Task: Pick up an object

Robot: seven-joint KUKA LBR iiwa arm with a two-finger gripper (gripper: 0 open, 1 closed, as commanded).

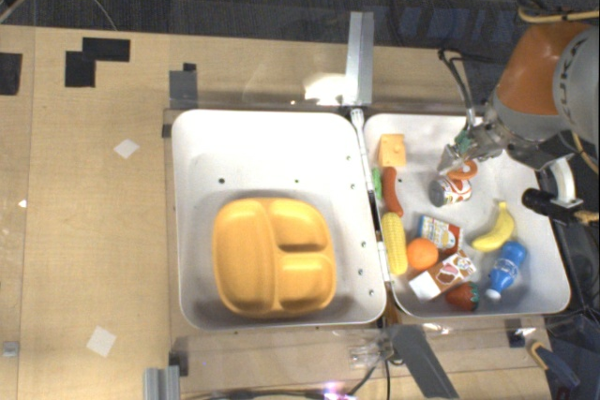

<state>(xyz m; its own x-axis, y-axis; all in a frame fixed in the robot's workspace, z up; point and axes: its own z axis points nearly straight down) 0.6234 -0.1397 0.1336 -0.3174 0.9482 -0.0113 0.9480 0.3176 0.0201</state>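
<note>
My gripper (466,148) hangs over the upper middle of the right bin (534,295), at the end of the grey arm with its orange band (527,75). Just below its tip lies an orange and white can (454,187), tipped on its side with its grey end toward the left. The gripper's tip looks close to or touching the can's upper edge, and I cannot tell which. Around the can lie a banana (497,228), a small juice carton (438,229), an orange (422,254) and a blue bottle (504,270).
Along the right bin's left wall lie a cheese wedge (392,150), a red sausage (391,190) and a corn cob (395,242). A second small carton (455,270) and a red fruit (461,297) sit near the front. The left bin (262,145) holds a yellow divided tray (274,253).
</note>
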